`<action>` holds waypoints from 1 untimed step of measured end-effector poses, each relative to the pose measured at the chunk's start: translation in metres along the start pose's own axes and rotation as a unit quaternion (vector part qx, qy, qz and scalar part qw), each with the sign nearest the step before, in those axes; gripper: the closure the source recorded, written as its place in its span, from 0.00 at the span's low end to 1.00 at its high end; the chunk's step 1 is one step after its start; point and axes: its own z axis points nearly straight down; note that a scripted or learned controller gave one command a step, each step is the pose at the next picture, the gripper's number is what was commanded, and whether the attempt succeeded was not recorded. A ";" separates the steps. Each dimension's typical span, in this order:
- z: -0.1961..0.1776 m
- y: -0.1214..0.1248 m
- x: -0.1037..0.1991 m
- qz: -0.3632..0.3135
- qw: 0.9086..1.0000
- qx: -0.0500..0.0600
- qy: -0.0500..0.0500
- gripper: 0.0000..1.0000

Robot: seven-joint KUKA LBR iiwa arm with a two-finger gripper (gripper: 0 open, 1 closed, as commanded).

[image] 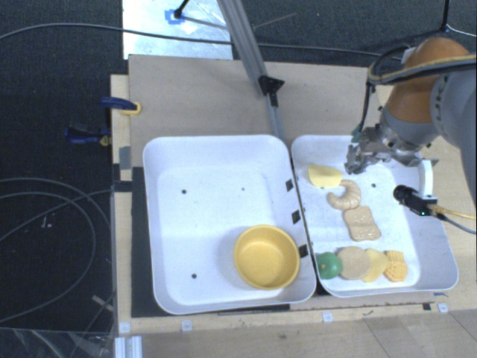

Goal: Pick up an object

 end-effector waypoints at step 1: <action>-0.053 0.000 -0.010 0.000 1.000 -0.001 0.000 1.00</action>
